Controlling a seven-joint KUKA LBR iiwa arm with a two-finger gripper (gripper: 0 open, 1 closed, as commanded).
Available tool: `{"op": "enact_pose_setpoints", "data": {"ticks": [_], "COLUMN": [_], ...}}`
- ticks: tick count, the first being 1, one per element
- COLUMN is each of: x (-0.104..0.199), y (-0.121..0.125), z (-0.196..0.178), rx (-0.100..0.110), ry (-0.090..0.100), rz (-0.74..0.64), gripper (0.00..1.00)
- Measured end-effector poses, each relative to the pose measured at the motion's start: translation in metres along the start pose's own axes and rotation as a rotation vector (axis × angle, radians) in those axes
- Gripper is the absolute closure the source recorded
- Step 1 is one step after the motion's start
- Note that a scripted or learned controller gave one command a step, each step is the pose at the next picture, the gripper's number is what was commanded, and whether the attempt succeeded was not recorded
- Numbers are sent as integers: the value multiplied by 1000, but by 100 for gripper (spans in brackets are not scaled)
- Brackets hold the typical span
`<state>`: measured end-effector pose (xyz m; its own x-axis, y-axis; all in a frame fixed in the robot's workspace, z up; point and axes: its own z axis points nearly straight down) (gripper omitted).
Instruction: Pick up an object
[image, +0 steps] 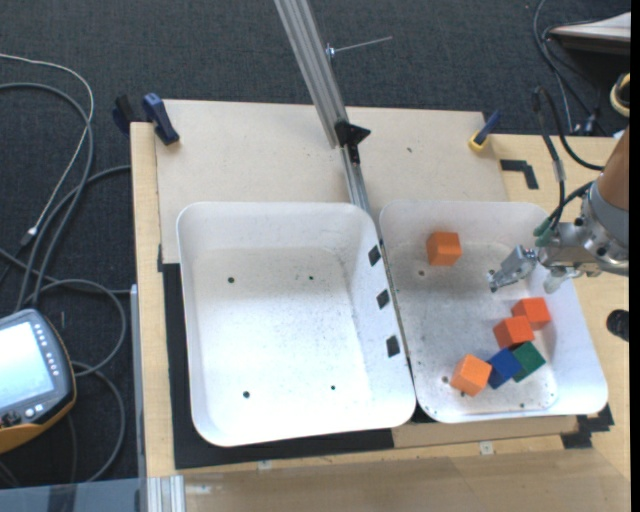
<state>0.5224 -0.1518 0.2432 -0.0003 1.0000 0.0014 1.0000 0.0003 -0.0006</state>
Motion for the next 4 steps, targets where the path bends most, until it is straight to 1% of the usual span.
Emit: {"op": "enact_pose_setpoints", "data": {"ticks": [1,2,3,4], "x": [73,63,63,63], "y": [14,107,142,141], "z": [46,148,150,151], "rx": [7,2,83,80], "ry": [4,-1,5,4], "rz": [-8,-2,14,13], "gripper": [0,0,0,0]}}
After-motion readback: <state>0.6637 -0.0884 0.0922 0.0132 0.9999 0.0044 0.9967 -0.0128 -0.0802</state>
